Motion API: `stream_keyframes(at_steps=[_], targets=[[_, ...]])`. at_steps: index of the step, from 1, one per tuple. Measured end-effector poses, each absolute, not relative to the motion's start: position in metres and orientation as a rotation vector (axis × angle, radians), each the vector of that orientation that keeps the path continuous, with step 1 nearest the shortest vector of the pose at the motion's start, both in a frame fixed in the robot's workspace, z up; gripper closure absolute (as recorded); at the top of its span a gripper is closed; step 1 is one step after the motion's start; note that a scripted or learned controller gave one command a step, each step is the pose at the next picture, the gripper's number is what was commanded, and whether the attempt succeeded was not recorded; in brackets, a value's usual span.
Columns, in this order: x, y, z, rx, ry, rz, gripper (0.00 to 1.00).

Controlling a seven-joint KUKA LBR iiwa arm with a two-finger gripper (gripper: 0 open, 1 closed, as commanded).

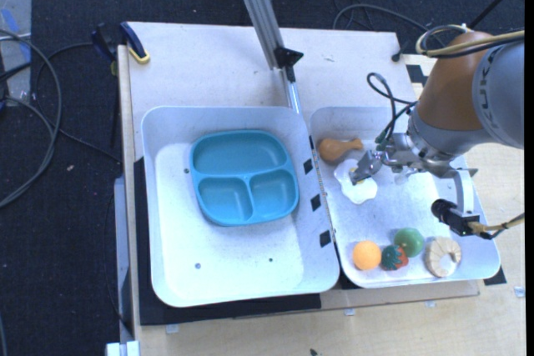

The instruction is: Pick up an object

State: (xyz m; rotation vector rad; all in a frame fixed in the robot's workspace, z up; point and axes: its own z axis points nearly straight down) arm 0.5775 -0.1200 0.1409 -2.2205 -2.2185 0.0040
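A pale counter [209,54] over dark floor carries two white bins. The left bin [167,263] holds a blue divided tray [244,177], with free floor around it. In the right bin [476,263] the pincer [367,169] hovers over a white piece [357,186], probably its target, beside a tan drumstick [338,148]; whether it is spread I cannot tell. An orange ball [365,254], a green toy [408,240] and a tan disc [441,256] crowd the near wall.

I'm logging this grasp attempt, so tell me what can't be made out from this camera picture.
- Gripper: open or shut is too small and blurred to tell in the camera view.
- White object: its top edge is covered by the gripper; contact unclear.
- Small green and red item: too small to identify, overlapped by the green ball.
- Arm: cut off by the right edge.
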Motion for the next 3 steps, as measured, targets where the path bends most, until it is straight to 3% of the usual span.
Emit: stream_keyframes(at_steps=[1, 2, 3], targets=[[0.578, -0.12, 0.092, -2.224, -2.223, -0.001, 0.0], [0.58, -0.121, 0.105, -2.228, -2.224, -0.004, 1.0], [0.581, -0.118, 0.148, -2.221, -2.226, -0.003, 1.0]])
